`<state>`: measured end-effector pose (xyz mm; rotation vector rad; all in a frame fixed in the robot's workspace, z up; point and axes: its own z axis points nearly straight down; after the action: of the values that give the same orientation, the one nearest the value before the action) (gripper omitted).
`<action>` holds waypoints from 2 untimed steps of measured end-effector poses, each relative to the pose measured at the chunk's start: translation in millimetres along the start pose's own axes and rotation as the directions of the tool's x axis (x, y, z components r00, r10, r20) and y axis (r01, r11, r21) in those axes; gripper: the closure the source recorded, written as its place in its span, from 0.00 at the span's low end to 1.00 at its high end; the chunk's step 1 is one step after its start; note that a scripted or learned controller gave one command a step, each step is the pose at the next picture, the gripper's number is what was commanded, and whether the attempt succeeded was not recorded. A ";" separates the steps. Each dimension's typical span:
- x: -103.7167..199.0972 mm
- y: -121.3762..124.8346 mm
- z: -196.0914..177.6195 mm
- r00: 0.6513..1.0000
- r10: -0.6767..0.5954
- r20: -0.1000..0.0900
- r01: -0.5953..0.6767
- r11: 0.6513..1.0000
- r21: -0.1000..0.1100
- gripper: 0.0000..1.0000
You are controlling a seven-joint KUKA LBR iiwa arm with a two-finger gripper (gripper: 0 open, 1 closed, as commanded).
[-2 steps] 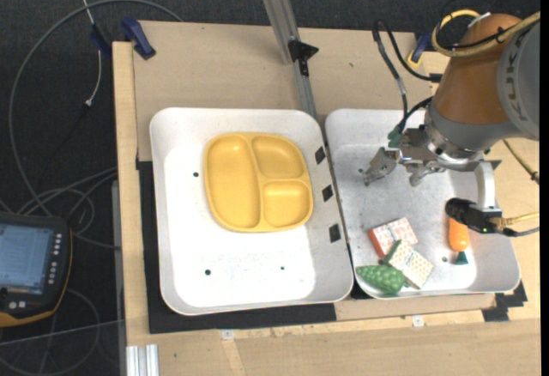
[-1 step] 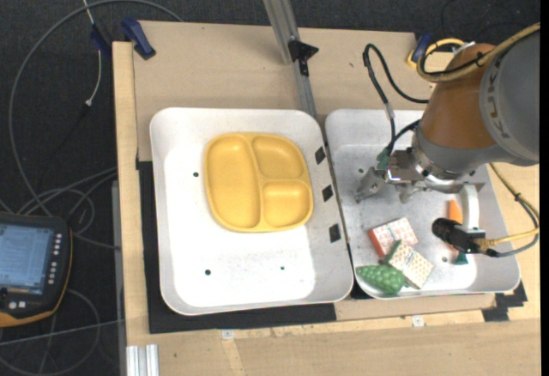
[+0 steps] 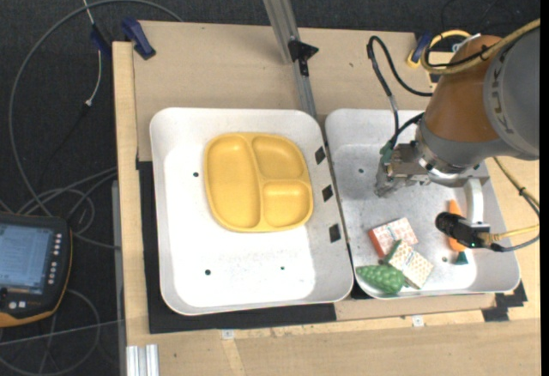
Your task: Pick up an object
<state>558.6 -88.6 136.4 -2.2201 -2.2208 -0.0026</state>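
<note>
Claw (image 3: 386, 179) low over right bin (image 3: 360, 142); finger state cannot be determined.
Left bin (image 3: 171, 194): one yellow divided plate (image 3: 257, 181). Right bin's near corner: two patterned boxes (image 3: 394, 235) (image 3: 413, 263), long axes diagonal, one green object (image 3: 380, 278), one orange object (image 3: 452, 228).

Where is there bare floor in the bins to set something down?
Left bin: a wide strip below the yellow tray, a narrower one to its left. Right bin: bare top-left corner, above the gripper. Crowded along its bottom edge: boxes, green item, orange tool.
</note>
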 end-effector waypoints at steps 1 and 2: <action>1.5 -8.5 -53.4 1.000 -0.001 0.003 0.001 1.000 -0.006 1.00; 1.7 -6.8 -98.8 1.000 -0.001 0.003 0.001 1.000 -0.007 1.00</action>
<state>551.8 -87.1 235.2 -2.2238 -2.2270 -0.0070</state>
